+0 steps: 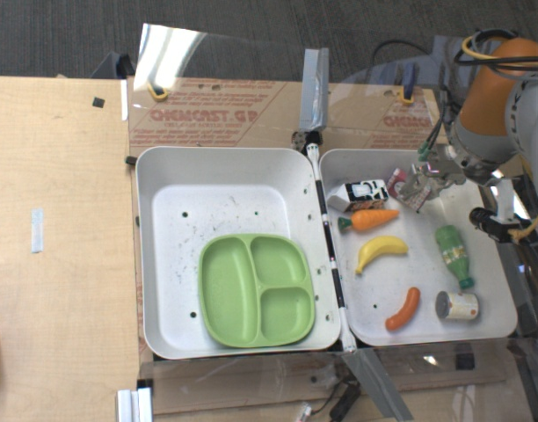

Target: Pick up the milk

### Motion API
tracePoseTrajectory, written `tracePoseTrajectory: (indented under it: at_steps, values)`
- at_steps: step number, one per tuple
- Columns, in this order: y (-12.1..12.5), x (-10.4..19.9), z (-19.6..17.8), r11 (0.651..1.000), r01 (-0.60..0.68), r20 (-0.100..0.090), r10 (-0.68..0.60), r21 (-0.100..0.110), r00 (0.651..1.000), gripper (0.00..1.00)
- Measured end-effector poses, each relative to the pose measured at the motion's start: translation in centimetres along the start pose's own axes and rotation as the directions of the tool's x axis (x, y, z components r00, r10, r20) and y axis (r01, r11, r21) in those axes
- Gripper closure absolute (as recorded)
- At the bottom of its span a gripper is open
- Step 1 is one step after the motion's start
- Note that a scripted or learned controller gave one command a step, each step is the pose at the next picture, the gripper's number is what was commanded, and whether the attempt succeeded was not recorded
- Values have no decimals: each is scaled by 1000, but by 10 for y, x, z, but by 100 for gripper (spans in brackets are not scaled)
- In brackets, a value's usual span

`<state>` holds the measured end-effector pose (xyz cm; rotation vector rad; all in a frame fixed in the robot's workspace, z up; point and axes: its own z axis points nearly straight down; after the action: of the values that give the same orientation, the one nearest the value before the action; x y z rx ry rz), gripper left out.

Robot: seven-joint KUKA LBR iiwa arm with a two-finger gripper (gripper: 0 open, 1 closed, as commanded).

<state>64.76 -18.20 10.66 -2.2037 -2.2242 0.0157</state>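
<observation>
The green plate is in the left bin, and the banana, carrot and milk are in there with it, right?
Not quite. The camera view shows the green plate alone in the left bin. The banana, carrot and milk are in the right bin.

Two shallow white bins side by side on desk (pixel 58 200). Left bin (pixel 163 174): green three-compartment plastic plate (pixel 256 290) in near half, toward right wall. Right bin (pixel 502 306): black-and-white milk carton (pixel 364 191) at far left, lying on side; orange toy carrot (pixel 372 220) just in front, touching it; yellow toy banana (pixel 380 251) nearer, mid-bin; orange-red toy sausage (pixel 403 309) near front wall; green plastic bottle (pixel 453 253) on right side; small tan cup (pixel 458 306) in front of bottle, lying on side. Gripper (pixel 418 192) right of carton, over far part of right bin.
</observation>
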Motion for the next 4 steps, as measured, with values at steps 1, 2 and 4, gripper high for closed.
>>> tracePoseTrajectory:
  at_steps: [1, 2, 4]
  values:
    - [11, 76, -109, 1000, -2, 2, 2, -14, 1000, 100]
    - [-24, 24, -13, 1000, -18, 1, 18, -13, 1000, 100]
    - [11, 102, -84, 998, 54, 2, -54, -13, 999, 100]
